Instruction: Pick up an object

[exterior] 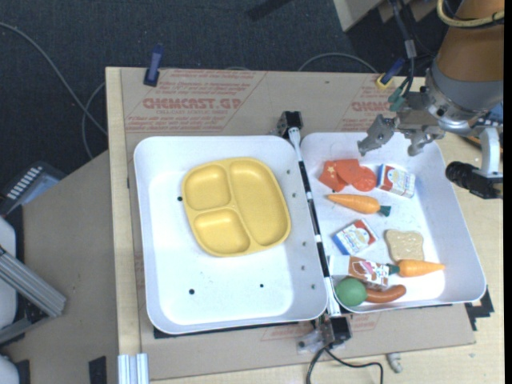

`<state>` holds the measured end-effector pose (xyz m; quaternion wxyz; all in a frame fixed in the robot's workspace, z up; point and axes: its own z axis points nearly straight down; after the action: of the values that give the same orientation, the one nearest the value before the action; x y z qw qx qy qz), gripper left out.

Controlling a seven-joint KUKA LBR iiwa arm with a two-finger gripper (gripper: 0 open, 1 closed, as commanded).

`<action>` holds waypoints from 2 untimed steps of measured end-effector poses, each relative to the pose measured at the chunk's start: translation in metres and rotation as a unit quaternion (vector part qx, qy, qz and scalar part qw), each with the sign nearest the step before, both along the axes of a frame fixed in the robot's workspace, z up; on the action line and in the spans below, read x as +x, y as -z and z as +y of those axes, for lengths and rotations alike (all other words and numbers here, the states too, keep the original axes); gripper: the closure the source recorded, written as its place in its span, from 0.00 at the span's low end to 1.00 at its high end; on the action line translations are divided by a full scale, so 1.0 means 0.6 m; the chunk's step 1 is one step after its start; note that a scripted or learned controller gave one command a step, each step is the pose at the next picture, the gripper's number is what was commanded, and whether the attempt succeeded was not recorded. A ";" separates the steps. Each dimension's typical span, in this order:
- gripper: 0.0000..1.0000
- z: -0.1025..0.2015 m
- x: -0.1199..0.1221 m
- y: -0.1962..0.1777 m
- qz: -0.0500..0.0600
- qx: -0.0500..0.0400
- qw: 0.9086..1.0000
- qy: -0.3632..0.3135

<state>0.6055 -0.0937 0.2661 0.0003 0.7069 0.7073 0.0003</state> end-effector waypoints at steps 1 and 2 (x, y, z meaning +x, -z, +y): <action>0.00 0.045 0.084 0.129 0.002 0.000 1.000 0.000; 0.00 0.000 0.067 0.247 0.002 0.000 1.000 0.001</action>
<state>0.6459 -0.0935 0.1180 -0.0009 0.7075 0.7067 -0.0007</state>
